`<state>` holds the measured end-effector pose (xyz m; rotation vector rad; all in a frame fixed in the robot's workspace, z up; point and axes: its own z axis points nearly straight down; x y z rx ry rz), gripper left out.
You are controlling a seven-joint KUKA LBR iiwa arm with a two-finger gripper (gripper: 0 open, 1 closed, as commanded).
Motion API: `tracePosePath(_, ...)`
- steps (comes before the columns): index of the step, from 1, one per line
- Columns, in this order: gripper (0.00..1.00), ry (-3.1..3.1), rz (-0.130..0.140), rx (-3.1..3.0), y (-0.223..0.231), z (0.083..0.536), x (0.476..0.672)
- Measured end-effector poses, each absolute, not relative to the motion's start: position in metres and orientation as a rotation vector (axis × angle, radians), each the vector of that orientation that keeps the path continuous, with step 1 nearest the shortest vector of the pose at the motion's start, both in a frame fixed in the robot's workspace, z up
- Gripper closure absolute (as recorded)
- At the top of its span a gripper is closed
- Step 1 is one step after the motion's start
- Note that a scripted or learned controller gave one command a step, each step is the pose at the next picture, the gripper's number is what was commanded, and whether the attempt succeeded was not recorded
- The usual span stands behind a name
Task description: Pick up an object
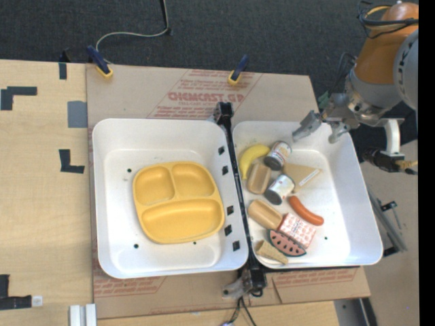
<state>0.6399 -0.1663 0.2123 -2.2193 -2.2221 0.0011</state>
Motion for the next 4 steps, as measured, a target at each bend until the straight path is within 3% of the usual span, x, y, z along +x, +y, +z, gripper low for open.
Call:
tracePosePath(1,0.0,-2.224,0.001,-2.22,-0.148,0.09,0.662)
tracePosePath(2,0.0,-2.224,0.01,-2.227,-0.107,0.086,0.668)
tracePosePath(3,1.0,-2.226,0.001,-2.224,-0.104,0.097,0.669)
tracePosePath(4,1.0,-2.223,-0.001,-2.218,-0.072,0.185,0.62)
